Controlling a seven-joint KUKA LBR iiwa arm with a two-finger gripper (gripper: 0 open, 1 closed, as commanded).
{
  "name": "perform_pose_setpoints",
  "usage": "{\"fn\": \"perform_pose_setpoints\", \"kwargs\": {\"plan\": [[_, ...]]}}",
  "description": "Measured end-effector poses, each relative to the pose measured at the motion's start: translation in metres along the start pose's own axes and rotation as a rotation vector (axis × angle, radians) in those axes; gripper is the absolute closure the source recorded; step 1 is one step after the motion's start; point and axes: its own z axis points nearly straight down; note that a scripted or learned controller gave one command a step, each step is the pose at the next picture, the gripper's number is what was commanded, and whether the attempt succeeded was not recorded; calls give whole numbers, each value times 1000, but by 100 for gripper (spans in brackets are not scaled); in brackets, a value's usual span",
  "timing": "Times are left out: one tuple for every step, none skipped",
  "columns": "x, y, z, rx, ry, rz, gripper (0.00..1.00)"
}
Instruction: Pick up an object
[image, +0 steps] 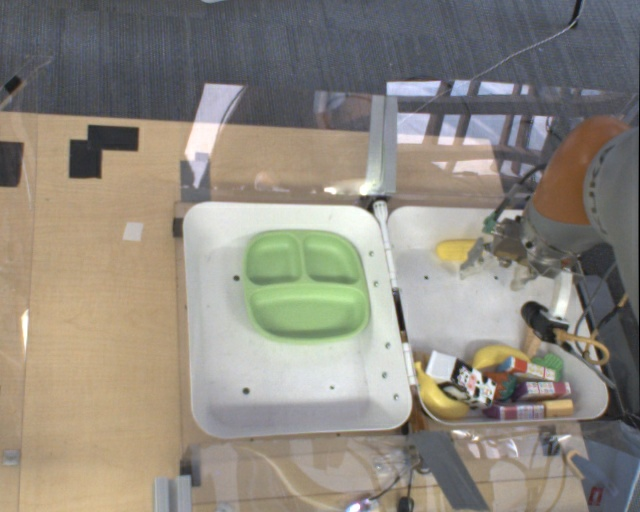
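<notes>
Still nothing lifted: the claw (497, 252), fingers spread, hovers just beside the yellow piece (455, 250) (right bin (440, 310)); grasping remains.

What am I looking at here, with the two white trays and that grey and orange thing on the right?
You are looking down at a slant from one fixed camera above a wooden bench. The grey and orange thing is a robot arm reaching in from the right. At its end is the gripper, the part meant to pick things up; from this angle I cannot tell how it is set, and nothing visibly sits in it.

The two shallow white bins lie side by side. The left bin holds a green plastic plate with three compartments. In the right bin, a small yellow object lies just beside the gripper. A pile of small items is crowded into the near corner, including a yellow banana-shaped toy and some marker-like sticks.
</notes>
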Motion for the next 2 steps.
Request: {"fn": "perform_pose_setpoints", "kwargs": {"plan": [[1,2,-9,-2,1,-4,100],[1,2,-9,-2,1,-4,0]]}}
